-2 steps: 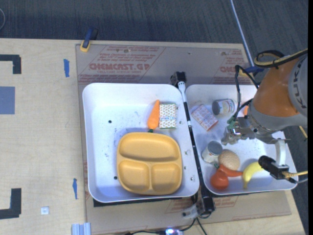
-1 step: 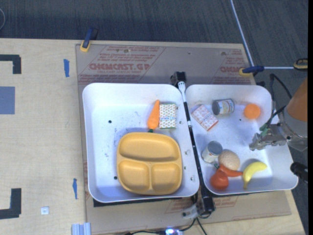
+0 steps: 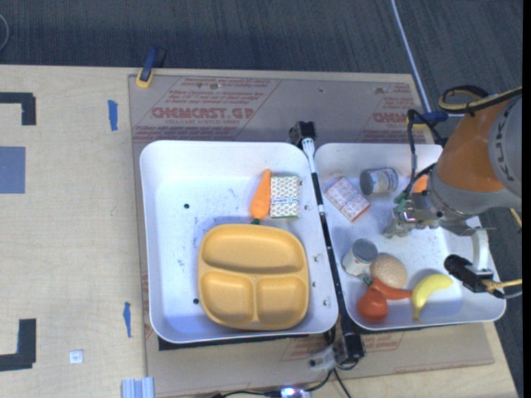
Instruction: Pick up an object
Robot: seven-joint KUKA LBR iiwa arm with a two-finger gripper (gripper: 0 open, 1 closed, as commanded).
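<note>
Arm comes in from the right, orange band above the wrist, hanging over the right bin. Pincer sits over bare bin floor in the middle of that bin; can't tell whether it's released or clenched, the tip is too small and blurred. Nothing visible in it.

Right bin contents, 6 items:
- small can lying on its side near the back, just up-left of the pincer
- pink-and-white packet left of the can, near the divider
- grey-lidded jar near the divider, toward the front
- tan bun-like item touching the jar's right side
- red piece at the front, just below the bun
- banana at the front right, beside the red piece

All pick candidates in this bin lie apart from the pincer; the can is nearest.

Left bin, 3 items:
- yellow 3-compartment tray filling the front half
- carrot standing at a slant behind the tray
- patterned small box touching the carrot's right side

Both bins rest on a cardboard sheet on the tabletop.
</note>
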